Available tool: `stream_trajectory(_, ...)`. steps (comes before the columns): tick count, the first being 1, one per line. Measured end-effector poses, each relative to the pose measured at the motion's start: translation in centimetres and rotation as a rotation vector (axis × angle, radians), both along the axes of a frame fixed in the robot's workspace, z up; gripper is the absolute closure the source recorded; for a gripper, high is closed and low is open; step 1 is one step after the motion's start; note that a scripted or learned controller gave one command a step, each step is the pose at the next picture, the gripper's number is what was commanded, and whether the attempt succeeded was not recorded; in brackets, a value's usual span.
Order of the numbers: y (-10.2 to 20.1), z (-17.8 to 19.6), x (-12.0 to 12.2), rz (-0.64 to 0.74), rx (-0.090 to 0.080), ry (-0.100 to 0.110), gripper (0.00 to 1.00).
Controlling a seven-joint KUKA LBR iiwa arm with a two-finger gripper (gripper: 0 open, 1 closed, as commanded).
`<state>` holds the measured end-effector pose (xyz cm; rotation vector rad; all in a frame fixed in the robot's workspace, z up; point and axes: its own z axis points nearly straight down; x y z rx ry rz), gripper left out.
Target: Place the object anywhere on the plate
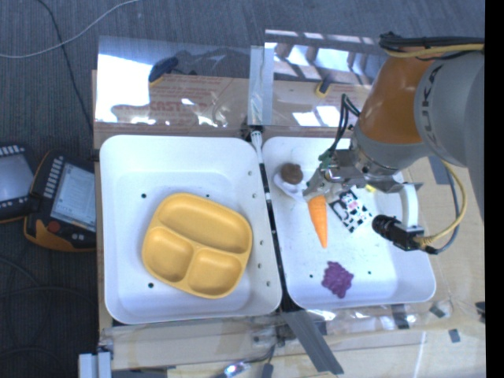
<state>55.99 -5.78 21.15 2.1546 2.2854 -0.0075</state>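
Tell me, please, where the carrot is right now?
The carrot lies in the right bin, just below the claw, with a small brown item up-left and purple grapes below it.

The arm [441, 93] has a big rounded grey body, and above the wrist it has a wide orange band [398, 101] that carries dark letters on its right side, partly readable as "KU". Thin black cables [344, 128] run down the left side of the orange part, and a yellow cable [449, 231] makes a loop on the right and ends in a black plug. Under the wrist is a small plate with a black and white square pattern [350, 211], beside a white bracket [409, 203] and metal parts.
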Motion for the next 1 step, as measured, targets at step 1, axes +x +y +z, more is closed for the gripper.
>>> stream_trajectory(1, 6.14, -2.94, -4.23, -0.241, 0.002, 0.002, 1.0)
